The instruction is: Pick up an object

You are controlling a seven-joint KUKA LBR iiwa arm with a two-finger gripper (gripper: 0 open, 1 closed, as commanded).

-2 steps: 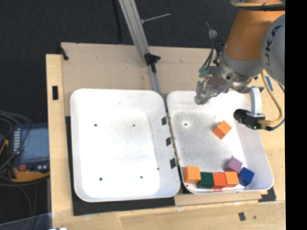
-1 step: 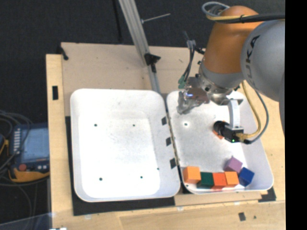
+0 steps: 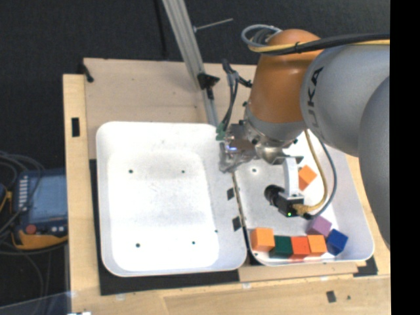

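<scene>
My gripper hangs over the upper left corner of the right bin, close to the wall between the two bins. The bulky grey arm with its orange band covers most of that bin's back. Along the bin's front wall lies a row of small blocks: an orange block, a green block, a red-orange block, another orange block and a blue block. A purple block sits just behind the row. One more orange block lies farther back, right of the gripper.
The left bin stands beside the right one, its white floor speckled with dark dust. A slanted metal rail rises behind the bins. A small screen unit with cables sits off the bench's left edge.
</scene>
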